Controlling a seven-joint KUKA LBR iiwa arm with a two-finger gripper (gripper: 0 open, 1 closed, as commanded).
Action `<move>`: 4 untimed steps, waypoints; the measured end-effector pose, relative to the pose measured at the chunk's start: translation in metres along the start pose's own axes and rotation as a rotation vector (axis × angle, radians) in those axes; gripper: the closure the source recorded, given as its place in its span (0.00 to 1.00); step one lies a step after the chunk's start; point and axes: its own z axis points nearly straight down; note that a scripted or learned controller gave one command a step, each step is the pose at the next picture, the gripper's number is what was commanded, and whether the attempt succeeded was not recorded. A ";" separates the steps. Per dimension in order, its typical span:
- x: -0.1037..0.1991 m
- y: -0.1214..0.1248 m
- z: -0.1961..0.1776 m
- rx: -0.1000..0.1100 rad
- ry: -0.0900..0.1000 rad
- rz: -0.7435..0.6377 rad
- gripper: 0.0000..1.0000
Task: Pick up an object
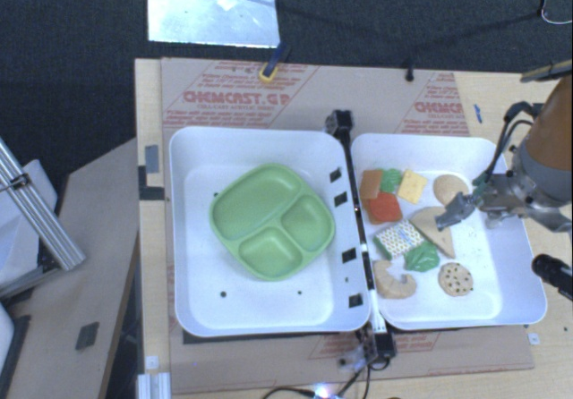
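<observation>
Starting at the lower edge of the frame, two shallow white bins sat side by side on one brown cardboard sheet (233,93) printed in red letters. The right white bin (515,303) held ten small toy food pieces, all loose on its floor.

Lowest lay one round chocolate-chip cookie (456,279) and, just to its left, one pale bitten biscuit (394,281). Above them came one green leafy piece (422,257), touching one white checked square cracker (398,238) on its upper left. One tan wedge-shaped slice (436,229) lay just right of the cracker. Higher still sat one red block (385,207), one orange block (371,183), one small green block (391,178), one yellow square of cheese (412,185) and one round tan biscuit (449,187), grouped near the bin's upper left.

The left white bin (192,209) held one light green plastic plate with three compartments (273,221), lying flat near its middle.

From the right edge the grey arm reached in, and its dark two-finger gripper (455,209) hung over the upper end of the tan wedge-shaped slice. Whether the claw was wide, narrow or touching the slice could not be told; no piece was visibly held.

Farthest, at the upper left, one silver square sheet (215,4) lay on the dark carpet.
</observation>
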 end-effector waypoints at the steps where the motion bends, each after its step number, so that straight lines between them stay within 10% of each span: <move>1: 0.000 0.003 -0.006 -0.013 -0.002 -0.003 0.00; 4: -0.003 -0.003 0.142 -0.011 -0.001 -0.001 0.00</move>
